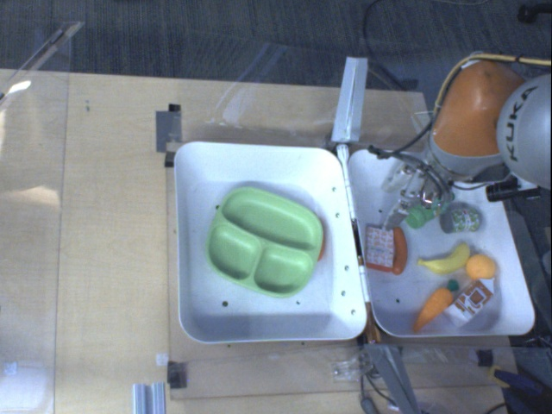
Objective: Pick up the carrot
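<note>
The carrot [432, 308], orange with a small green top, lies at a slant near the front of the right bin [517, 317]. My gripper [415, 198] hangs over the back part of that bin, well behind the carrot and apart from it. Just below the gripper sits a green toy [420, 216].
A green divided plate [265, 241] lies in the left bin [198, 309]. The right bin also holds a red-edged packet [383, 248], a banana [446, 260], an orange ball [480, 267], a small brown-and-white box [473, 299] and a grey-green round object [461, 220].
</note>
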Robot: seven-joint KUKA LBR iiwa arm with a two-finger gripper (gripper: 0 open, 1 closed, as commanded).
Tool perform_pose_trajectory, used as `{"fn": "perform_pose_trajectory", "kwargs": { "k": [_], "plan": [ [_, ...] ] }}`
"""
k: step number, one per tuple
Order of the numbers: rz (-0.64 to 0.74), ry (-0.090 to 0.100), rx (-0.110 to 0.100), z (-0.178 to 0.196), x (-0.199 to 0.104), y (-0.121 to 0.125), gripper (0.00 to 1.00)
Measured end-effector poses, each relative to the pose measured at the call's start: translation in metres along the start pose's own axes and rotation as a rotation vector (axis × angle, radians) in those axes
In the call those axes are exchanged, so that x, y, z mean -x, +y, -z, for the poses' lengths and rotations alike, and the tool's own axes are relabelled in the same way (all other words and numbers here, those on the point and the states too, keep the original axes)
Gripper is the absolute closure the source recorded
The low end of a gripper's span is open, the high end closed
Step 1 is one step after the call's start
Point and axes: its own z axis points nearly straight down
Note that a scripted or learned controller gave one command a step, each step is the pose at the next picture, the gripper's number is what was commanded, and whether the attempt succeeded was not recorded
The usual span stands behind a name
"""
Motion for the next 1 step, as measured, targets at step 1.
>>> {"fn": "perform_pose_trajectory", "kwargs": {
  "k": [1],
  "plan": [
    [0.000,0.000,0.000,0.0000,0.0000,0.0000,0.00]
  ]
}}
